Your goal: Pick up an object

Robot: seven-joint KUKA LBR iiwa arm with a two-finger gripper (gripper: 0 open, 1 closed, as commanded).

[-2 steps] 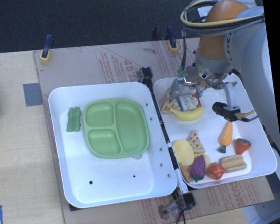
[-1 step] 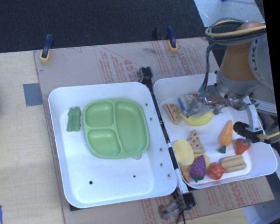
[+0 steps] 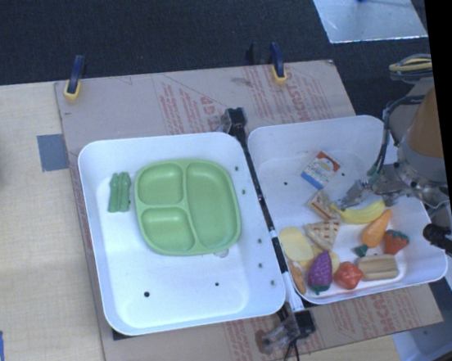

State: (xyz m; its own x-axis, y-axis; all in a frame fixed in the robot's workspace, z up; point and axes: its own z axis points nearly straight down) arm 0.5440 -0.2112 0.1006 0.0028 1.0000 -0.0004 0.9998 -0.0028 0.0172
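Two white bins sit side by side on the table. Nearest, in the right bin (image 3: pixel 287 139), toy food clusters: purple eggplant (image 3: pixel 320 271), tomato (image 3: pixel 347 275), carrot (image 3: pixel 376 229), banana (image 3: pixel 362 214). The end effector (image 3: pixel 358 193) hovers just beyond the banana; its opening cannot be told. The left bin (image 3: pixel 121 296) holds a green divided plate (image 3: pixel 187 205).

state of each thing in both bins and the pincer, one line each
green divided plate: flat in the left bin, compartments bare
green bean pod: lying beside the plate, apart from it
banana: lying in the right bin
carrot: lying tilted under the banana
pincer: low beside the banana
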